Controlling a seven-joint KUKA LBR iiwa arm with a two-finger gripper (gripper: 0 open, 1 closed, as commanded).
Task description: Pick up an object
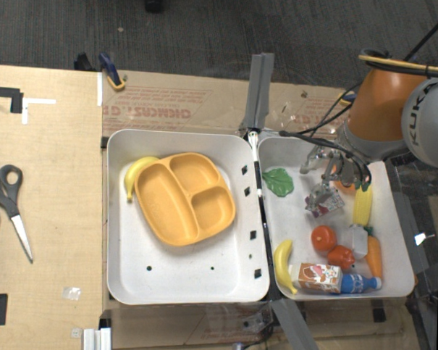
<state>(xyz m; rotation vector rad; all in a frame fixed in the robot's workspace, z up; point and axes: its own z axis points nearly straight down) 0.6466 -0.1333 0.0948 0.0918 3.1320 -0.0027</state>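
Here, the task names no single object, and the nearest candidates lie in the right bin [397, 236]: a green leaf-shaped piece [278, 181] at about ten o'clock, a yellow corn cob [362, 205] toward two o'clock, two red tomatoes [323, 238] near the middle, an orange carrot [374, 256], a banana [283, 264] at seven o'clock, and a small carton [319, 277] beside a blue bottle [358, 283] along the six o'clock wall. The gripper [324, 200] hangs low over the bin's upper middle, the grey arm [385, 105] with its orange band reaching in from two o'clock; whether the jaws are apart or together I cannot tell. The left bin [121, 261] on the table holds an orange divided plate [183, 198] with a second banana [135, 174] touching its ten o'clock edge.
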